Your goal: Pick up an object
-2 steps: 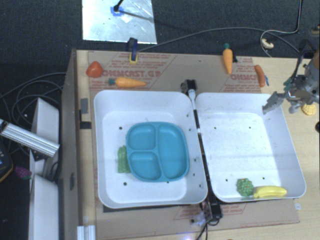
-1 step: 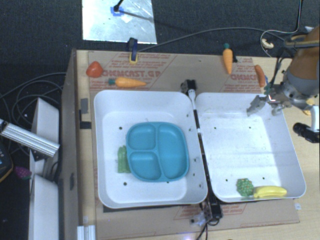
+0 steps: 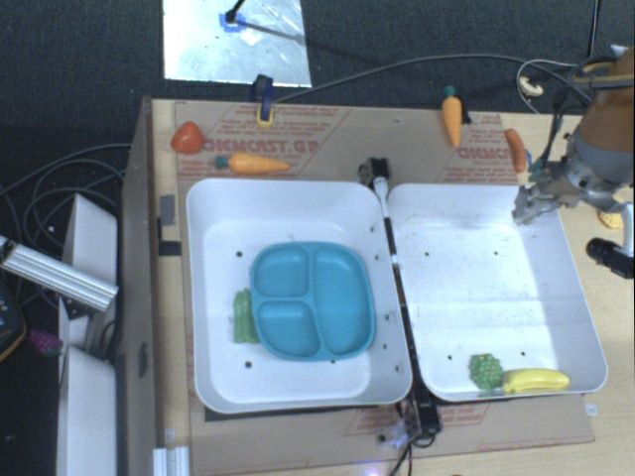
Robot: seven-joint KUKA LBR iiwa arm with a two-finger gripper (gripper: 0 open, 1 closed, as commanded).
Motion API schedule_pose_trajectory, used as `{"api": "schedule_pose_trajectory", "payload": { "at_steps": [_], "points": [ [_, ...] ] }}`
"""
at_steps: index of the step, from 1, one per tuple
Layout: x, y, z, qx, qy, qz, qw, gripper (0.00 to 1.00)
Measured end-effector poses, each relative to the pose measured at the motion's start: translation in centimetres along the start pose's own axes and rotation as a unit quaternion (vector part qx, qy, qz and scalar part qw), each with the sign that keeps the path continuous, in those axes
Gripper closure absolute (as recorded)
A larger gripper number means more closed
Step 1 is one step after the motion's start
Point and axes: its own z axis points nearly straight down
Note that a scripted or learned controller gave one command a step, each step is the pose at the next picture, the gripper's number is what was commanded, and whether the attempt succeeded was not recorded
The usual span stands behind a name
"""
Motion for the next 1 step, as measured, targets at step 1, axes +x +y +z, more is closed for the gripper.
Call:
{"api": "schedule_pose_trajectory", "payload": {
  "at_steps": [1],
  "points": [
    [-0.02,0.11,-1.12,-0.002,-0.001,-0.002,1.0,1.0]
  ]
}}
